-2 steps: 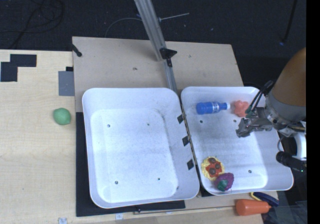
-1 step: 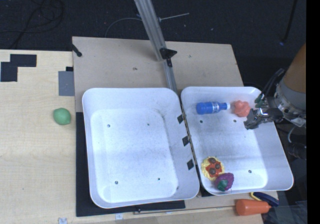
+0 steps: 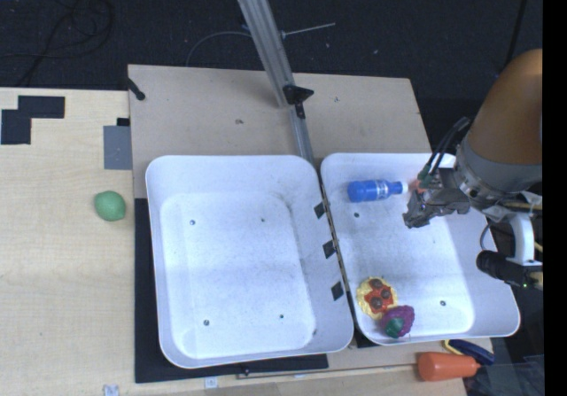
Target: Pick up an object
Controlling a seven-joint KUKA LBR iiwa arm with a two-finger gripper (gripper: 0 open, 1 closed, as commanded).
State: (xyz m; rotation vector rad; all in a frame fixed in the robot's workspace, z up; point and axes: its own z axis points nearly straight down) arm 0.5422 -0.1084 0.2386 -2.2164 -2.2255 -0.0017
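Observation:
In the right bin (image 3: 461, 288) a blue bottle (image 3: 373, 190) with a white cap lies on its side near the far wall. A yellow and red toy (image 3: 376, 294) and a purple and green toy (image 3: 398, 321) rest close together at the bin's near edge. My gripper (image 3: 416, 217) hangs over the right bin, just right of and slightly nearer than the bottle's cap. I see nothing between its dark fingers.
The left bin (image 3: 168, 182) sits beside the right one, joined by black clips. A green ball (image 3: 111, 205) lies on the bench to the left. An orange object (image 3: 446, 366) sits beyond the right bin's near edge. A metal rail (image 3: 270, 35) slants up at the back.

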